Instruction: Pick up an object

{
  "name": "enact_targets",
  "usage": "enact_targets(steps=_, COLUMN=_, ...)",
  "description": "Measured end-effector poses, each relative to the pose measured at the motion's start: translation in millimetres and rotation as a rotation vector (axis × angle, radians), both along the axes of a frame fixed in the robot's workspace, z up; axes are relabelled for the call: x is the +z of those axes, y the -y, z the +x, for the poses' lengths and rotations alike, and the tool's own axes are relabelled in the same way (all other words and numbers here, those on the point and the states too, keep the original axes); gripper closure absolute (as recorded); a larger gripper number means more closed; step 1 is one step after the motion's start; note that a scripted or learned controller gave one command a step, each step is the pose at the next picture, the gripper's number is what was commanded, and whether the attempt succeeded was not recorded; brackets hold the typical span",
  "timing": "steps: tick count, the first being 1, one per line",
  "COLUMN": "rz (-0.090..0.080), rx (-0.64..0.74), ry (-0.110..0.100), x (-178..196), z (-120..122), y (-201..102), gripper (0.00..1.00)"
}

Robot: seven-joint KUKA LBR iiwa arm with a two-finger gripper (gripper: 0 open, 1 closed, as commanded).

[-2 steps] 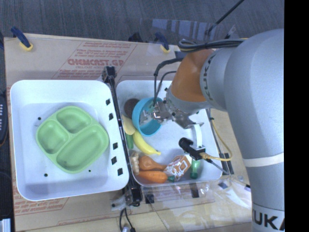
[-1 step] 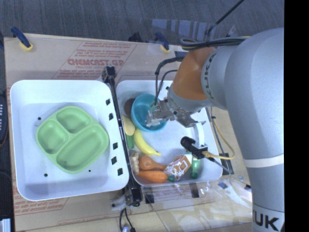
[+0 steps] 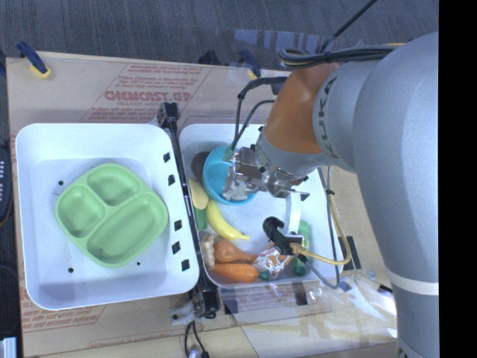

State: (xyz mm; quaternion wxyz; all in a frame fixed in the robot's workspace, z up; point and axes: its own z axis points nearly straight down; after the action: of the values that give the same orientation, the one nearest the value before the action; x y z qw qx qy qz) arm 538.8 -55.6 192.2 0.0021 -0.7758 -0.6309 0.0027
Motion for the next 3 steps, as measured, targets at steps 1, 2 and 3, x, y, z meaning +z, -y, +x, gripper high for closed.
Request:
enact_targets(steps=1, rz=-0.001, rx=0.0, ry=-0.002, x=-1, z=0, y=0, gripper=0.0)
enact_targets(steps=2, rz=0.002, rx=0.007, ry=-0.003, x=-102, z=-63, y=36, gripper=0.0)
enact_targets(steps=3, rz=0.002, rx=0.022, ry=-0.007, x=-92, z=-62, y=35, gripper=1.0)
